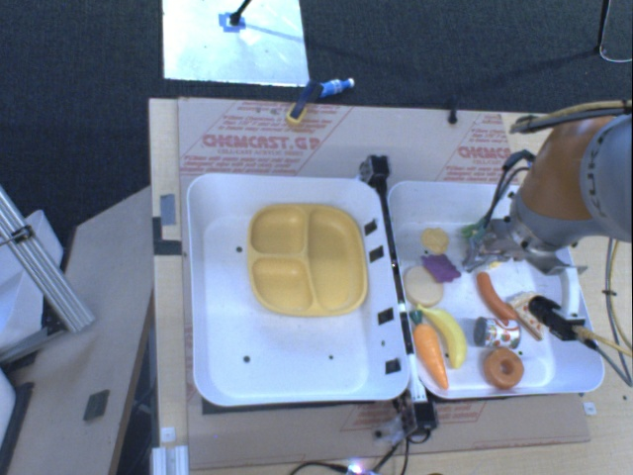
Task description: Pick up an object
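We're seeing a yellow divided plate (307,259) sitting in the left bin (223,364). In the right bin (579,369), w/ the toy food: carrot (430,355) lying beside the banana (448,332), purple piece (440,267) just above a round cracker (424,287), donut (504,368) near the front. The claw (483,250) is hovering over the bin's back part, right of the purple piece; we can't tell if it's wide or narrow.

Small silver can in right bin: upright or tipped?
Tipped. The small silver can lies on its side on the right white bin, round end facing left, beside the orange ring.
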